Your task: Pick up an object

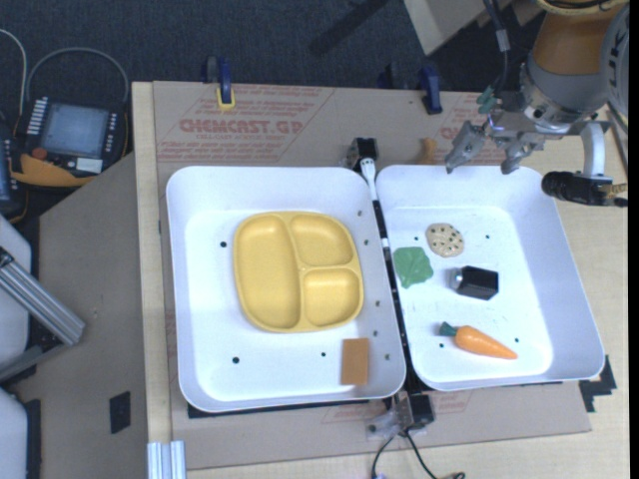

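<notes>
The right bin (559, 267) holds a speckled round cookie (444, 238), a green leafy piece (411, 266), a small black block (476, 282) and an orange carrot (481, 341). My gripper (491, 154) hangs over the bin's far rim, well above and behind these objects. Its two fingers are spread apart and nothing sits between them.
The left bin (200, 347) carries a yellow divided plate (298, 269) and a small brown block (354, 360) near its front edge. Blue clamps (225, 80) hold the cardboard base at the back. A black fixture (363, 152) sits between the bins at the far end.
</notes>
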You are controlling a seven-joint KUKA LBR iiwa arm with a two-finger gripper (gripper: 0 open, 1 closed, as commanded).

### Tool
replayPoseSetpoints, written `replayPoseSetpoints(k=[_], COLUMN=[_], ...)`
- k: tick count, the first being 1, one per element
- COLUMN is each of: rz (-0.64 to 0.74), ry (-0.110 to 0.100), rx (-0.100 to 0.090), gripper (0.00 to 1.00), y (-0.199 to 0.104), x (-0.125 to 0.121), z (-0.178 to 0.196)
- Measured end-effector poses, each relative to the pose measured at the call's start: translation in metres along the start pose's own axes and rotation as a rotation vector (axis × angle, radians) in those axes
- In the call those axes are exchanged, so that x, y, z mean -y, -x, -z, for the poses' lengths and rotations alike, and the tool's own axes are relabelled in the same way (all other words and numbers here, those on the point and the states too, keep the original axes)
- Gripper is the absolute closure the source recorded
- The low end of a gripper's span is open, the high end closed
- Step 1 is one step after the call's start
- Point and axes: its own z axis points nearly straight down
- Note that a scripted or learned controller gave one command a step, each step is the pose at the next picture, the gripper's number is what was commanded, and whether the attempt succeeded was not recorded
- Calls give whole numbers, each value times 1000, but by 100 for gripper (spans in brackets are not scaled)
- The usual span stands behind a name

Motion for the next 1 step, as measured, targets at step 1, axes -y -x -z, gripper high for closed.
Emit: replayPoseSetpoints(k=[1], rz=[2], ry=[15], rx=[2], gripper=[0], y=[0], x=[-2], z=[10])
